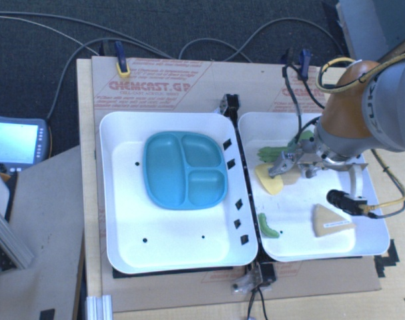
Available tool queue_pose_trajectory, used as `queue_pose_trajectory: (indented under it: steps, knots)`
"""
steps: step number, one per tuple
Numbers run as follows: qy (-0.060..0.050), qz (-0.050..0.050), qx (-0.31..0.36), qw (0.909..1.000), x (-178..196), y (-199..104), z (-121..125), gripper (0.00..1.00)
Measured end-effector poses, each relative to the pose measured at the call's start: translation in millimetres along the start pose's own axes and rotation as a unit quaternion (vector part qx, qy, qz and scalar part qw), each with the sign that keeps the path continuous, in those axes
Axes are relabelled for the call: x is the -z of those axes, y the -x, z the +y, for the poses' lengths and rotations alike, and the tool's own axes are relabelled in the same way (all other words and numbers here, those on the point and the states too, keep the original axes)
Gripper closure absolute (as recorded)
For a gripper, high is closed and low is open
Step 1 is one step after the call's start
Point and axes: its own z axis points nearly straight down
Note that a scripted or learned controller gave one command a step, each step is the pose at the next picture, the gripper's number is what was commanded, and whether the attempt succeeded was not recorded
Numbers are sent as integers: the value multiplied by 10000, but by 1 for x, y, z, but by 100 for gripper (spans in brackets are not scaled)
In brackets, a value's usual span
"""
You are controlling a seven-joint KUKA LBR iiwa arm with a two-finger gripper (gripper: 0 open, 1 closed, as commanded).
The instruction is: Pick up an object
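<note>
Hovering at right of centre, the gripper [287, 167], jaw opening indeterminable, overlaps the yellow toy food piece [269, 179], which could slide aside under off-centre contact.

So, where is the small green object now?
The small green object lies in the right bin, near its left wall toward the front, below the yellow piece and left of the beige wedge.

Single fixed camera — above bench [155, 72], slanted down.
</note>
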Motion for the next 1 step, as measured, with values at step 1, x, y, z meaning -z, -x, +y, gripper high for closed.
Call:
queue_pose_trajectory:
  steps: [1]
  knots:
    - [69, -21, 1, 10000, 18, 2, 4, 100]
